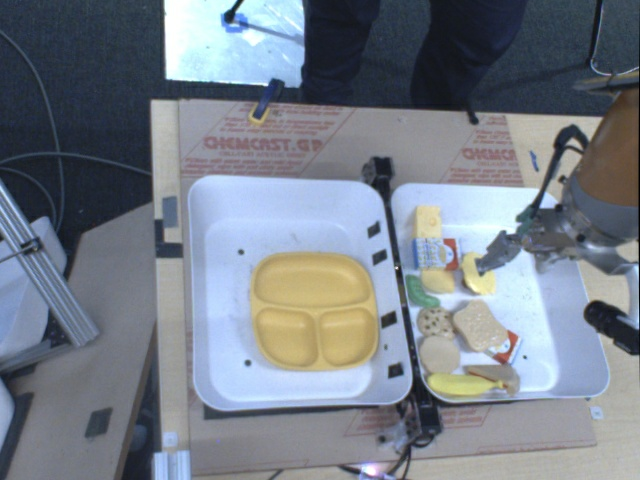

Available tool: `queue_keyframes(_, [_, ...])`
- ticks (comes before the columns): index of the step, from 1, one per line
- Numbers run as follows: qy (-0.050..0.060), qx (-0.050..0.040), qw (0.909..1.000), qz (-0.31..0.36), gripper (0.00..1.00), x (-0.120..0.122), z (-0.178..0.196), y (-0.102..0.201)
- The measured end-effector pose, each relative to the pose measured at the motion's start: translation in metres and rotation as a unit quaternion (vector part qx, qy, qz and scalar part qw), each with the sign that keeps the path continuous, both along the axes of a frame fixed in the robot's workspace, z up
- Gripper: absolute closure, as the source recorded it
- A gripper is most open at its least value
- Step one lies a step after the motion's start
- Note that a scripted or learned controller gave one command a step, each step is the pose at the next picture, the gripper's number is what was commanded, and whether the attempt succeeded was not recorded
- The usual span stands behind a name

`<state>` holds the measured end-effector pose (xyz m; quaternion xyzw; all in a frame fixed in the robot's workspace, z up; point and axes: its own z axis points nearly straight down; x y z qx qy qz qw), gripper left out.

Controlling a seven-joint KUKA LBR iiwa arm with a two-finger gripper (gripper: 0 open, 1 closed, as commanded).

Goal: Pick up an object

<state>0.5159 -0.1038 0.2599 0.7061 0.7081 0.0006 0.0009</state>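
The right bin (560,308) holds several toy foods along its left side. Among them are a yellow cheese block (428,221), a red and blue packet (436,253), a green piece (421,290), a cookie (433,320), a bread slice (479,327) and a banana (455,385). A yellow wedge (478,275) lies near the bin's middle. My gripper (495,258) reaches in from the right, and its dark tip is right over the wedge's upper right edge. Whether the tip touches the wedge is unclear.
The left bin (215,268) carries a yellow three-compartment tray (314,308) in its middle. A black divider (390,268) runs between the bins. A person's legs stand beyond the bench's far edge. The right half of the right bin is bare white floor.
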Motion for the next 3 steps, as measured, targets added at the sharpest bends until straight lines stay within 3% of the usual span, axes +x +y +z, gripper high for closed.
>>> queue_keyframes(1, [0.0, -0.001, 1.0, -0.002, 0.0, 0.066, -0.104, -0.052])
queue_keyframes(2, [-0.002, 0.0005, 1.0, 0.0, 0.0, 0.083, -0.176, -0.04])
queue_keyframes(3, [-0.007, -0.0013, 1.0, 0.001, 1.0, 0.086, -0.159, -0.042])
